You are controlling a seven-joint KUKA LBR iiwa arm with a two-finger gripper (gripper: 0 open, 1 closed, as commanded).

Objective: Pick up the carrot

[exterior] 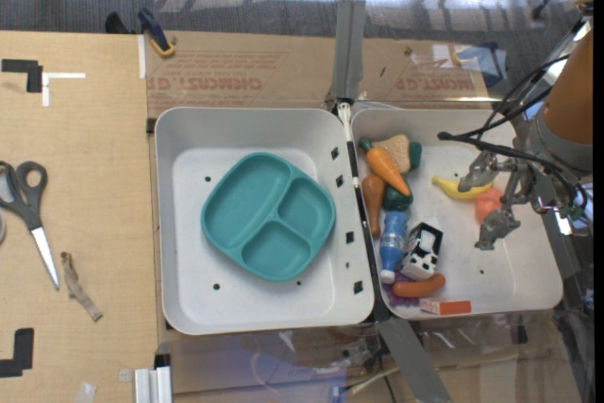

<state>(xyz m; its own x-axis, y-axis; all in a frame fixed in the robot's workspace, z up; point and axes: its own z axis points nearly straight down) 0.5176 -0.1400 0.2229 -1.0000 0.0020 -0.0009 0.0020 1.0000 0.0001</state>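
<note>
Carrot (387, 169) lies in my right bin (528, 297), against its left wall, slanting, with a tan piece just behind it and a second orange piece (374, 200) beside it. The counter (75, 156) is pale wood with cardboard (245, 71) under the bins; scissors (28, 212) rest at its left. My left bin (179, 307) holds a teal divided plate (269, 215). Near the carrot sit a blue bottle (392, 241), a black-and-white cube (424, 250) and a sausage (418, 287); a banana (460, 188) is farther right. My gripper (494, 203) hangs spread, holding nothing, beside the banana.

Orange carrot (388, 170) — right bin, slanted
</note>
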